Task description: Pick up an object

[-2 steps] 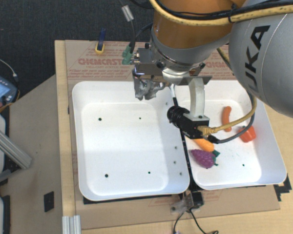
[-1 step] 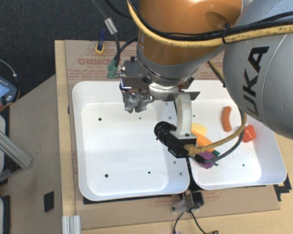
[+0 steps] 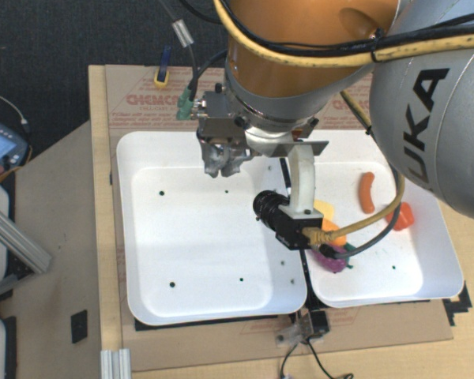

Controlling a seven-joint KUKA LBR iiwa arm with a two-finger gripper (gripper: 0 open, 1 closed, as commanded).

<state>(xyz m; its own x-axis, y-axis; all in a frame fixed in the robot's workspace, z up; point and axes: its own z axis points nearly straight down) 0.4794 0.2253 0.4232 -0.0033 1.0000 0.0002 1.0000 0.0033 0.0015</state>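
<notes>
Orange sausage (image 3: pixel 366 192), upright long axis, right bin (image 3: pixel 426 279)

The arm (image 3: pixel 363 46) is running off the top and right edges. It is hiding the right bin (image 3: pixel 411 283) toward ten o'clock and partly covering a purple object (image 3: pixel 332 262).

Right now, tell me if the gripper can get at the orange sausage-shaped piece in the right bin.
Probably yes. The sausage-shaped piece lies by itself on the right bin floor with nothing on top, though the gripper hangs over the left bin.
</notes>
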